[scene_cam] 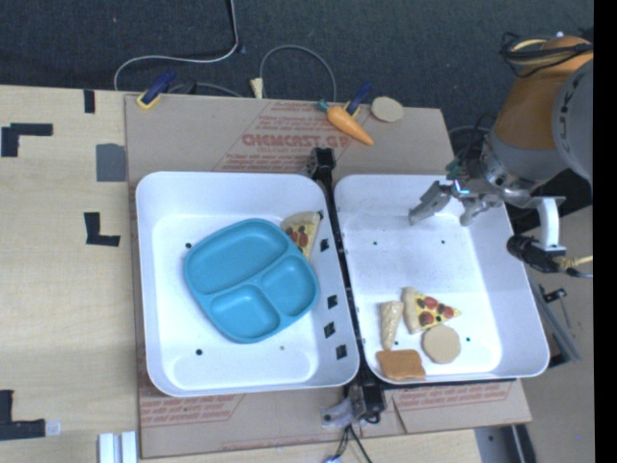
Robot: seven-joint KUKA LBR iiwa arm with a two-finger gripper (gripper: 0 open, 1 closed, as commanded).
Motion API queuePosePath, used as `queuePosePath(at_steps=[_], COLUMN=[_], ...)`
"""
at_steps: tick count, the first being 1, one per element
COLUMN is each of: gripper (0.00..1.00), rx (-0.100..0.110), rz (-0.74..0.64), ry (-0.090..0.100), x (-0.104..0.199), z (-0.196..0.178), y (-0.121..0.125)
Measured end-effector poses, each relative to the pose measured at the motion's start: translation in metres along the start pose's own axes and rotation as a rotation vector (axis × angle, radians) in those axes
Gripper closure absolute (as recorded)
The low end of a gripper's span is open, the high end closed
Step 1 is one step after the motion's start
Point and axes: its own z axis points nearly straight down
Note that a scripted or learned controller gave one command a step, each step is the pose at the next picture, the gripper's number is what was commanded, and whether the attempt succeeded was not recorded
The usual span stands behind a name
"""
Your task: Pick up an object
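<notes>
My gripper (449, 206) hangs over the upper part of the right bin (487, 258), fingers spread apart and open with nothing between them. Toy food lies at the right bin's lower end: a pizza slice (429, 309), a pale wedge (390, 322), a tan round cookie (442, 344) and a brown square toast (401, 364). These sit well below the gripper in the camera view. In the left bin (164, 258) rests a blue divided plate (252, 279), with another pizza slice (303, 230) at its upper right edge.
A toy carrot (348, 123) and a beige disc (388, 110) lie on the cardboard behind the bins. Cables run across the dark floor at the top. The black divider (333, 258) separates the two bins.
</notes>
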Motion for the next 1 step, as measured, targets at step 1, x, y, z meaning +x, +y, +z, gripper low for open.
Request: queuePosePath(at_steps=[1], gripper=[0.00], rx=[0.011], rz=[0.002], ry=[0.003], x=[0.0080], z=[0.0834], y=[-0.0460])
